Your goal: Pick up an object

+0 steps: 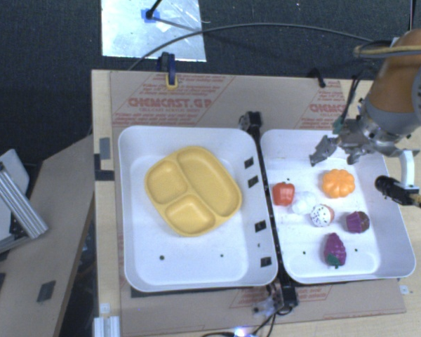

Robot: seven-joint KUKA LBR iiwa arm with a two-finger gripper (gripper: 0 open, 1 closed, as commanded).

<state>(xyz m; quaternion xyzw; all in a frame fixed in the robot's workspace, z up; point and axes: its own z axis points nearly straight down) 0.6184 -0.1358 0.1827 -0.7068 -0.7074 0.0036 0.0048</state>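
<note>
Jaws (335,152) spread wide, holding nothing, over bare floor near right bin's (389,262) far edge.

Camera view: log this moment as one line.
arm: over right bin | gripper: above pumpkin, holding nothing | left bin: yellow tray

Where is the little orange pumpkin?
The orange pumpkin sits in the right bin, toward its back, just below the gripper and right of the red pepper.
</note>
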